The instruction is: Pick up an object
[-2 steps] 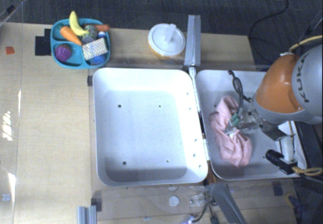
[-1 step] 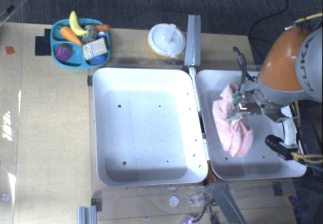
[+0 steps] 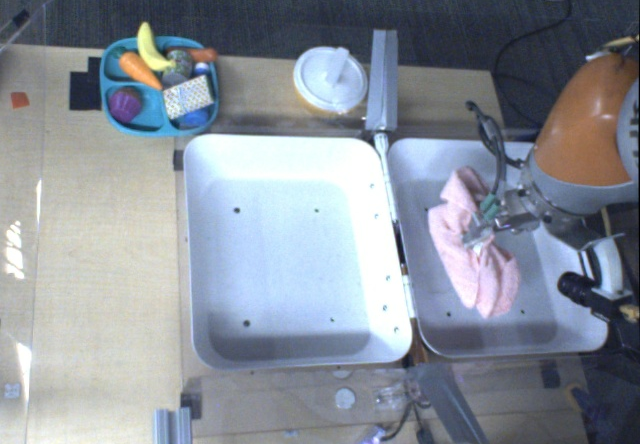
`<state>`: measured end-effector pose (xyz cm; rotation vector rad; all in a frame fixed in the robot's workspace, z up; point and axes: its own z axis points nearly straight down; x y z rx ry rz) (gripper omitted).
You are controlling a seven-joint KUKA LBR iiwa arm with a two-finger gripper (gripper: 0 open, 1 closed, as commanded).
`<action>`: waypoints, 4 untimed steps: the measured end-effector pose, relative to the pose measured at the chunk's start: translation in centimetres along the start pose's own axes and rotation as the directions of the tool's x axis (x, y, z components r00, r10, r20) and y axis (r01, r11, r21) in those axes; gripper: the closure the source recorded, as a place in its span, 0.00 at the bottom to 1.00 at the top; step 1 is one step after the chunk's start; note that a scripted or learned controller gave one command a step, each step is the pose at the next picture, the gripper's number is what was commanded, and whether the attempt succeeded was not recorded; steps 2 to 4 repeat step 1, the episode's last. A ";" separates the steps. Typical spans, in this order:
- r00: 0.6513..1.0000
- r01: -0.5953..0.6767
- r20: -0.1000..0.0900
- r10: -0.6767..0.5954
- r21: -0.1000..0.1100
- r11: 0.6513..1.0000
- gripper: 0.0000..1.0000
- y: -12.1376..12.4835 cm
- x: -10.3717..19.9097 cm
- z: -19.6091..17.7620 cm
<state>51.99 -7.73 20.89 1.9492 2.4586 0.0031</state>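
Here, the KUKA gripper [image 3: 484,229] sits low on a pink cloth [image 3: 470,254] in the right bin [image 3: 560,332]; finger state can't be told. Cloth not lifted yet, grasp & raise remain.

Desk [image 3: 90,262] carries two bins side by side, rims nearly touching. Left bin [image 3: 200,262] sits approx. at view centre; right bin [image 3: 420,182] lies just beside it, w/ a crumpled cloth [image 3: 470,252] inside, towards its middle. Pincer [image 3: 484,232] is over the cloth, arm [image 3: 590,132] entering from view right. Behind left bin, at far-left corner: compartment tray [image 3: 108,104] w/ toy food. Behind the gap btw. bins: lidded tub [image 3: 330,78], w/ upright bracket [image 3: 382,82] just right of it.
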 end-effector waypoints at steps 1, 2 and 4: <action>0.995 0.104 -0.001 -0.104 0.001 0.995 1.00 1.7 -1.8 4.0; 0.995 0.104 -0.001 -0.104 0.001 0.995 1.00 1.7 -1.8 4.0; 0.995 0.104 -0.001 -0.104 0.001 0.995 1.00 1.7 -1.8 4.0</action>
